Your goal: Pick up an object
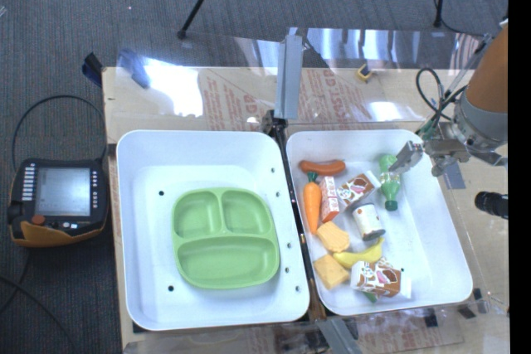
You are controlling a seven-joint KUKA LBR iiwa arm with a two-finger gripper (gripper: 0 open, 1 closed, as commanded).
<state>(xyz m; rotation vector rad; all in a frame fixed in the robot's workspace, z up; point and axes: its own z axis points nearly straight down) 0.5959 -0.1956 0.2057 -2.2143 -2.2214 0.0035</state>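
Claw: the gripper [430, 162] is seen over the upper right corner of the right bin [448, 236], with two fingers spread apart, one slanting toward the green bottle and one on the far side; nothing is seen between them
Opening: moderately wide, judged from the gap between the two fingers
Contact: nothing is touched, as far as can be told
Nearest thing: a green bottle [388, 181] lies just beside the claw's near finger, toward the bin's middle; its long axis runs up and down the view, cap end pointing down
Carrot [311, 205]: one, farther from the claw, beyond the cartons; long axis up and down the view, green top up
Sausage [322, 167]: one, level with the claw, well across the bin; long axis across the view
Banana [360, 254]: one, well below the claw, slanted
Cheese wedges: two [333, 236] [330, 270], below the carrot
Small cartons: two, [358, 186] and [329, 198], between bottle and carrot
Can [367, 220]: one, below the bottle
Large carton [381, 278]: one, at the bin's near edge
Left bin [149, 178]: one green divided plate [225, 238], well apart from the claw
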